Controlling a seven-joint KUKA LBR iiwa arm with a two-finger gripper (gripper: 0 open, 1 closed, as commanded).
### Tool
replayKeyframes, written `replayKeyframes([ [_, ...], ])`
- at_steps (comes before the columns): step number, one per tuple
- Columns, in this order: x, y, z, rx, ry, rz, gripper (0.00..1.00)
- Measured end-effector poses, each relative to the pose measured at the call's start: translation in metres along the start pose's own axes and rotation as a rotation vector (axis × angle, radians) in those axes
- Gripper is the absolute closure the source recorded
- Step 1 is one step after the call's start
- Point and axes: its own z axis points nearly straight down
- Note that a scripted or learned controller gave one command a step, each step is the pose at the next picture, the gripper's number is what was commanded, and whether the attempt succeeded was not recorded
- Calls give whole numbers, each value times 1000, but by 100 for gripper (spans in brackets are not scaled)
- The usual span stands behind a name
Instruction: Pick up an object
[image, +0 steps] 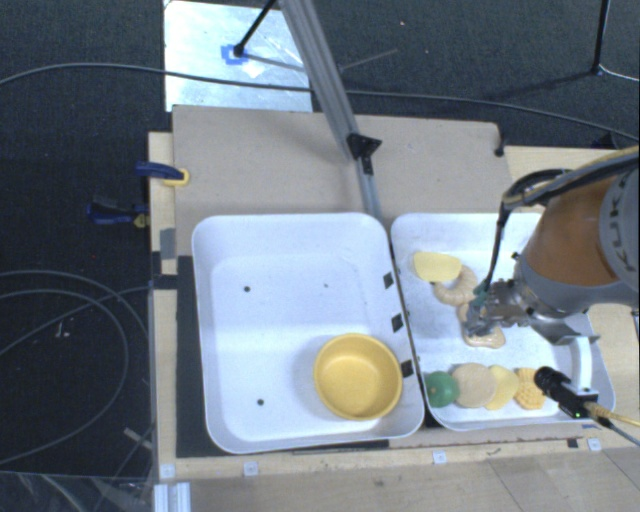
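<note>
Desk (300, 160) with two white bins on dark carpet | claw (484, 318) lowered over beige curved piece (460, 292) at right bin's (415, 300) centre; grip state cannot be told | piece judged light, stiff, smooth; best taken across its narrow arc.

No text, label, brand, number or sign can be read. The bins (300, 235), the bench (300, 150) and the arm (575, 240) carry no legible marks. The small black tabs (397, 322) along the seam between the bins may bear print, but they are too small to tell.
</note>
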Motion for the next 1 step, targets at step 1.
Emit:
replayKeyframes([
  [1, 6, 7, -47, -1, 0, 0, 100],
])
